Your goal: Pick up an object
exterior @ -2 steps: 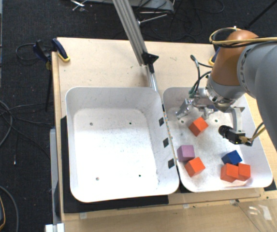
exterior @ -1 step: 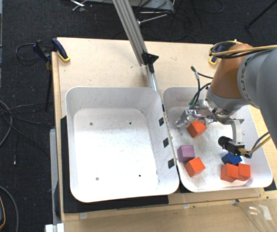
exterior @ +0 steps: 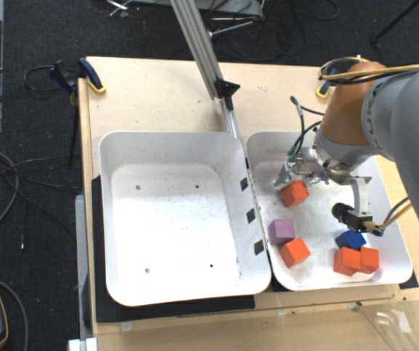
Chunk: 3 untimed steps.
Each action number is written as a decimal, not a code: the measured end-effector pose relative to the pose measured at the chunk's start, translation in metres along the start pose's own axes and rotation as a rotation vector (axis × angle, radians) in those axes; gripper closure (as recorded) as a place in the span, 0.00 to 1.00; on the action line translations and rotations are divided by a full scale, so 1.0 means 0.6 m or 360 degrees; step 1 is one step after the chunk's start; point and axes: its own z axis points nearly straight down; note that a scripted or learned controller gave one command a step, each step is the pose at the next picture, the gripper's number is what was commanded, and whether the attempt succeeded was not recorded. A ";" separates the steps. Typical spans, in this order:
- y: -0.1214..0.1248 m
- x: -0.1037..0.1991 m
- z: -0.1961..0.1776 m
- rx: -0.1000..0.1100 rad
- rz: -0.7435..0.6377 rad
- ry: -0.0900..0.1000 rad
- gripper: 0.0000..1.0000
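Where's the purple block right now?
In the right bin, the purple block lies near the left wall, just above an orange block and below the orange block at the gripper.

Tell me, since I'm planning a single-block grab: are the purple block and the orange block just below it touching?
Touching. The camera view shows the purple block and the orange block meeting corner to edge, with no white bin floor between them.
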 end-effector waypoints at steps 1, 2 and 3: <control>0.040 -0.050 -0.323 -0.0014 -0.0004 -0.0004 1.00; 0.050 0.047 -0.265 0.0006 -0.0013 0.0004 1.00; 0.085 0.171 -0.140 0.0012 -0.0014 0.0006 1.00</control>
